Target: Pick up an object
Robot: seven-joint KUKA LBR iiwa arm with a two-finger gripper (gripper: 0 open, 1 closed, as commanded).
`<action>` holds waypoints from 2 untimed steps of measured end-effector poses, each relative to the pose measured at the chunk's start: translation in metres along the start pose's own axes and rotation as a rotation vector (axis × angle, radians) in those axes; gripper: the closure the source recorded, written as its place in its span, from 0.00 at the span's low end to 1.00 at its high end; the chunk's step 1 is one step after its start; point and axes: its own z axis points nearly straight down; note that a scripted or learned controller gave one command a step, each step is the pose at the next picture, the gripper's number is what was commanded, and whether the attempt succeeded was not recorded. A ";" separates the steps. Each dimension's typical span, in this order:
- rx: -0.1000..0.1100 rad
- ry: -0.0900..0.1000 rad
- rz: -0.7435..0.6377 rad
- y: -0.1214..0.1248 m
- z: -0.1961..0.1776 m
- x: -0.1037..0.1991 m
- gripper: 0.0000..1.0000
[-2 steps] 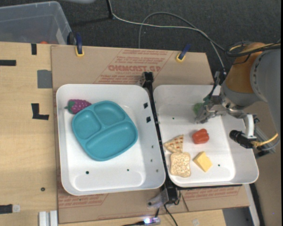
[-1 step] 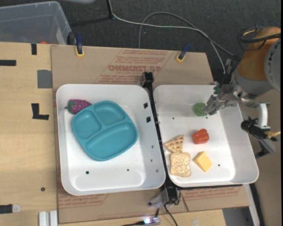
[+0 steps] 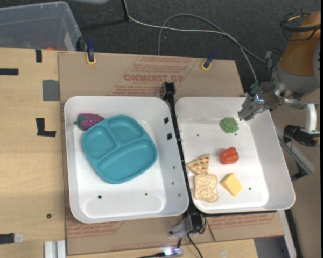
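The right bin holds a green broccoli piece, a red pepper, a yellow cheese block, a slice of bread and a pizza slice. My gripper hangs over the bin's far right part, just right of and above the broccoli, and nothing shows between its fingers. In the left bin a teal divided plate lies flat with a bunch of purple grapes at its upper left edge.
A raised divider separates the two bins. Cardboard lies under them, held by two clamps at the back. A cable arcs over the bench behind the bins. A clear plastic tub stands at the far left.
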 end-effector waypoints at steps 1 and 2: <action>0.001 0.000 0.001 0.001 -0.040 0.000 1.00; 0.007 0.002 -0.002 -0.013 -0.031 0.057 1.00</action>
